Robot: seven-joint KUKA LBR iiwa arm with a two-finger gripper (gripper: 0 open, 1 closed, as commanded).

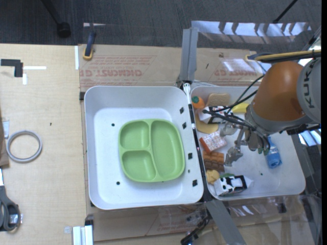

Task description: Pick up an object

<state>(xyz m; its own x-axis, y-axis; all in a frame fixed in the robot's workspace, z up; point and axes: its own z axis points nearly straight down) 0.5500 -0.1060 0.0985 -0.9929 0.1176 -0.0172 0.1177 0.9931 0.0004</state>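
From where I stand, the arm's hand (236, 154) hangs low in the right bin (286, 182), its metal fingers pointing down over the clutter along that bin's nine o'clock wall. I cannot tell whether the hand is open or closed; wires and the wrist hide too much, and nothing shows between the fingers.

The likely targets sit close together. A reddish packet (212, 143) lies just at nine o'clock of the hand, with a brown snack-like piece (213, 161) below it. A small black-and-white cow toy (231, 184) rests at six o'clock of the hand, near the bin's front edge, and a blue bottle (273, 157) lies at three o'clock, apart from the rest. The left bin (102, 137) holds a green divided plate (152, 150).

To do this well, I'd pick one item that stands clear, probably the cow toy or the bottle, centre over it and come straight down. The pile by the wall looks risky: the fingers could catch two things or jam against the side.
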